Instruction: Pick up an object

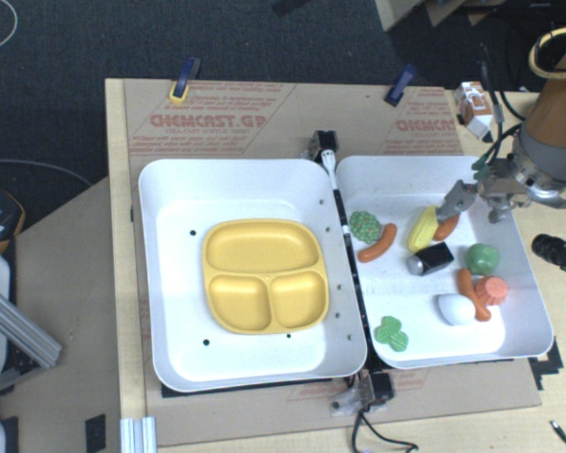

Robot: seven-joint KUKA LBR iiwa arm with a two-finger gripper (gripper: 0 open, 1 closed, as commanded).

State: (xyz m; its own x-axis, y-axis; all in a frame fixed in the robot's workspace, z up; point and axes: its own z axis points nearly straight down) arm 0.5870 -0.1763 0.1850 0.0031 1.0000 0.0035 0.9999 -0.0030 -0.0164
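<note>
Glossy yellow compartmented tray (264,276)

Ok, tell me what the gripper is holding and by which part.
Cannot be told. The gripper is low over the right bin, at the orange piece beside the corn.

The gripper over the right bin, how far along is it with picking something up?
Done: the gripper has reached over the right white bin, near the yellow toy corn cob. In hand: nothing visibly held. Left: grasping and lifting; the corn cob, the black block and the green ball all lie on the bin floor.
</note>
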